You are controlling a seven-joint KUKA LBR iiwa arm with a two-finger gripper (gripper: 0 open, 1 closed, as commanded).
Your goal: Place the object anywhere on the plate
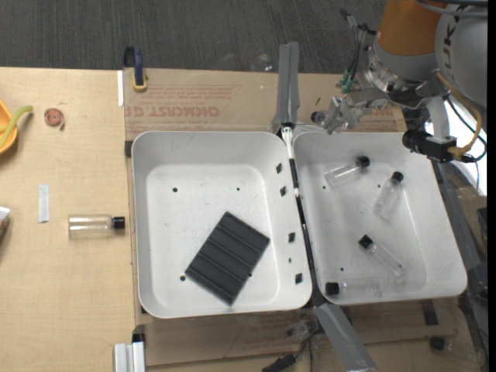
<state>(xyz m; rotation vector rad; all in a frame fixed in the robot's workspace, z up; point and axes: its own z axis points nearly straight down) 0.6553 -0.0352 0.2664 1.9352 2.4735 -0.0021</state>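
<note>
The fingers of the grey two-finger gripper (335,117) hung over the back rim of the right shallow white bin (418,285); whether they were open or closed could not be told. Three clear plastic vials with black caps (346,170) lay inside that bin, well apart from them.

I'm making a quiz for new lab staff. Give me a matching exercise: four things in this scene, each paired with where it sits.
Things:
1. Dark ridged plate
2. Vial with black cap
3. End effector
4. Blue clamp

Places:
A. On the bench, left of both bins
B. At the bench's far edge
C. In the left bin
D. Above the right bin's far rim

Pairs: 1-C, 2-A, 3-D, 4-B
</note>
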